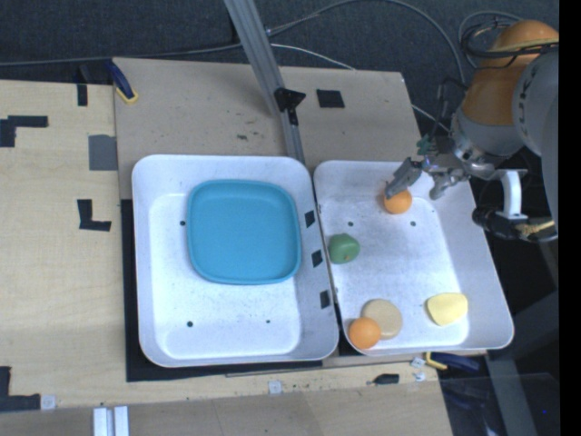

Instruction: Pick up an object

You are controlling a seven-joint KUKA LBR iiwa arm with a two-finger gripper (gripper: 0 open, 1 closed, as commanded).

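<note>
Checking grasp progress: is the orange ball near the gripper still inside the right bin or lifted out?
Inside. The orange ball rests on the right bin floor, beside the gripper; whether the gripper touches it, cannot tell.

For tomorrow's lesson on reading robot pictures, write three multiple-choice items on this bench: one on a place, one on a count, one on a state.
1. Where does the blue plate lie?
A. left bin
B. right bin
C. bare bench

2. How many orange balls are in the right bin?
A. one
B. two
C. four

3. How does the gripper stand?
A. over the left bin
B. low over the right bin's far end
C. holding the green ball high

Answers:
1 A, the plate fills the left bin.
2 B, one orange ball by the gripper, another at the near edge.
3 B, it hangs beside the far orange ball, while the green ball rests in the bin.
</note>
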